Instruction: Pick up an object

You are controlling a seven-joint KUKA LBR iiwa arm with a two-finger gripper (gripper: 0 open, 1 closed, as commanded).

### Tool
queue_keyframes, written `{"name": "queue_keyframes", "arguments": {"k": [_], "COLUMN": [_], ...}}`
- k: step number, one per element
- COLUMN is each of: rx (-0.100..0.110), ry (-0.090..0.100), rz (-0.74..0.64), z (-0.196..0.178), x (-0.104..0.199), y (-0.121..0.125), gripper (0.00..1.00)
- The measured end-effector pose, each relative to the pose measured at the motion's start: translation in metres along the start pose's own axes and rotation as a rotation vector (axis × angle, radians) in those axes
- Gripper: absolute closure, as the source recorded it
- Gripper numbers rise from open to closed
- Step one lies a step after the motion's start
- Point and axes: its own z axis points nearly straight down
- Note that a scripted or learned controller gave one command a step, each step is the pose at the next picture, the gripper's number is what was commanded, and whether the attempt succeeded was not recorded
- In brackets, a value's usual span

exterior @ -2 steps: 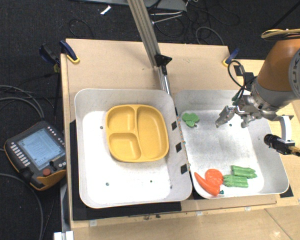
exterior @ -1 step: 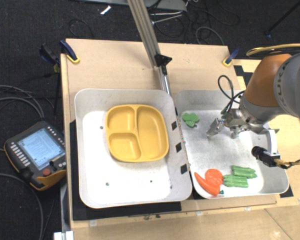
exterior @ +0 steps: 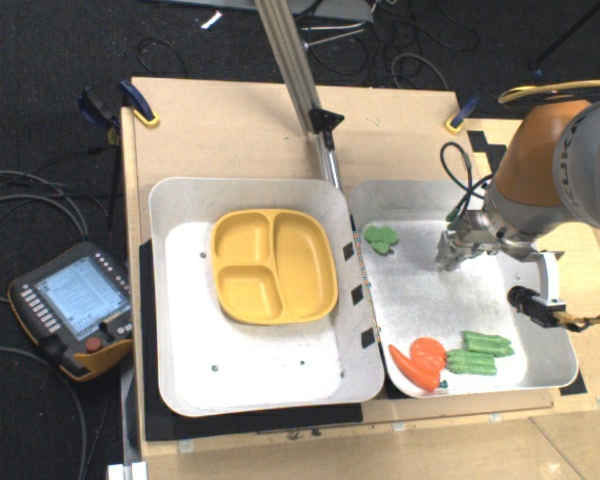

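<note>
Where the bench comes nearest the camera, the right bin holds a cluster along its near edge: an orange carrot lies at about seven o'clock in the bin, touching a red tomato just beyond it, and two green pea pods lie side by side just to the tomato's three o'clock, the nearer one reaching up to it. None of these is touched by the arm. The left bin, beside it and overlapping its near corner, carries a yellow divided plate with three compartments, set toward that bin's far half, roughly at its twelve o'clock from centre.

Farther in, a small green leafy piece, perhaps a toy broccoli or lettuce, though it is too small to be sure, lies at about ten o'clock in the right bin, well apart from the near cluster. The gripper hangs over the bin floor at about one o'clock, to the three o'clock side of the leafy piece and apart from it. Whether its tips are apart or together I cannot tell; nothing is seen between them. Behind it rises the orange band of the arm.
</note>
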Motion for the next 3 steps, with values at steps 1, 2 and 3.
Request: {"name": "queue_keyframes", "arguments": {"k": [1,2,3], "rx": [-0.005,-0.007,-0.003], "ry": [-0.001,-0.002,-0.001], "rz": [0.001,-0.002,-0.003], "z": [-0.061,-0.125,-0.154], "x": [-0.008,-0.012,-0.012], "y": [0.003,0.005,0.006], "gripper": [1.00,1.00,1.00]}}
